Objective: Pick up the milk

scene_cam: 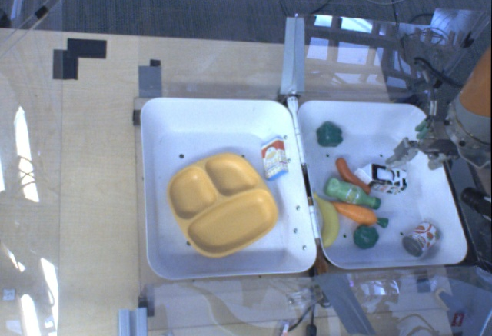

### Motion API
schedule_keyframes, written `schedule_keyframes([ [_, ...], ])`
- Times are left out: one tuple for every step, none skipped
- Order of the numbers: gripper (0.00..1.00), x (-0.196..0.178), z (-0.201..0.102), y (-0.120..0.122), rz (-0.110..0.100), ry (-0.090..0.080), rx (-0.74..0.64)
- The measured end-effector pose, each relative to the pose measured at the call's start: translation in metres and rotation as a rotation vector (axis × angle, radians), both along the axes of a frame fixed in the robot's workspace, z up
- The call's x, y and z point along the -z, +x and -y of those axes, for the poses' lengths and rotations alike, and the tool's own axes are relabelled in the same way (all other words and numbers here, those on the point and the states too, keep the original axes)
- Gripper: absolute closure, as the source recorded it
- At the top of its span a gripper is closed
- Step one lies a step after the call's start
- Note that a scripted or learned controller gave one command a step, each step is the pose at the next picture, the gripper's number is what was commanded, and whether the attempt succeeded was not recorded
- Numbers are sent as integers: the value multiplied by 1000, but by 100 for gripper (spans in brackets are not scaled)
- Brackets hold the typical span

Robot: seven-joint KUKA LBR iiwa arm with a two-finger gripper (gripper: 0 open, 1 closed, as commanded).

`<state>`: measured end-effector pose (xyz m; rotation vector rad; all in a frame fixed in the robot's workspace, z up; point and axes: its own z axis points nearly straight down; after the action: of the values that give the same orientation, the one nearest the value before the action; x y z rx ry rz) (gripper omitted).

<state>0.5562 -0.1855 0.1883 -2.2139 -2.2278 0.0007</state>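
Against the right wall of the left bin [154, 173], near its far right corner, you see the milk [274, 158]: a small boxy carton lying flat, white with a red top band and blue and orange print on its face. Beside it, toward the bin's middle, sits a smooth yellow plastic plate [223, 204] moulded into three rounded compartments. Across the divider, the right bin [446, 196] holds a dark green lumpy vegetable [329, 134] near its far left corner, an orange carrot [355, 211], a green bottle [350, 192], a yellow banana [328, 221] along its left wall, a black-and-white cow-patterned carton [389, 177] and a printed can [420, 238] at its near right corner. Over the right bin's right edge the gripper [419, 148] hangs; its metal fingers [400, 151] stand spread, with nothing between them.
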Motion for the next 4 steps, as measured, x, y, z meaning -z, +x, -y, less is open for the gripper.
schedule_keyframes([
  [0, -149, -20, 34, 5, -2, 68],
  [0, -15, -35, -43, 0, 0, -75],
  [0, -28, -6, -22, 6, -3, -540],
  [0, 23, -7, -44, 3, 0, -419],
])
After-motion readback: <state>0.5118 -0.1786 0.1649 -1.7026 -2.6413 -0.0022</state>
